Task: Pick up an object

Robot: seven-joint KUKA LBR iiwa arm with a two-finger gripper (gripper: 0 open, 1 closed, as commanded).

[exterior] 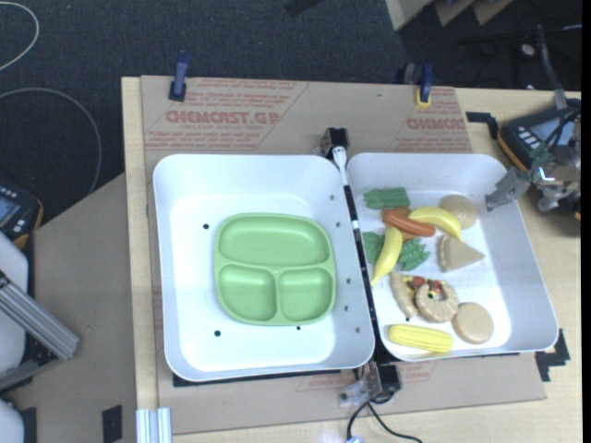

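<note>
End effector (503, 192) hanging at the right bin's (526, 247) far right rim, can't tell its state.
Nothing's being held; the nearest toy food, a tan bun (459, 210), is sitting just left of it.

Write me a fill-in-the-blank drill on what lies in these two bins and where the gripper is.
1. The green divided tray lies in the ____ bin.
2. The tray has ____ compartments.
3. The corn cob lies at the ____ edge of the right bin.
4. The gripper hangs at the right bin's far ____ corner.

Missing words: left; three; near; right
</note>
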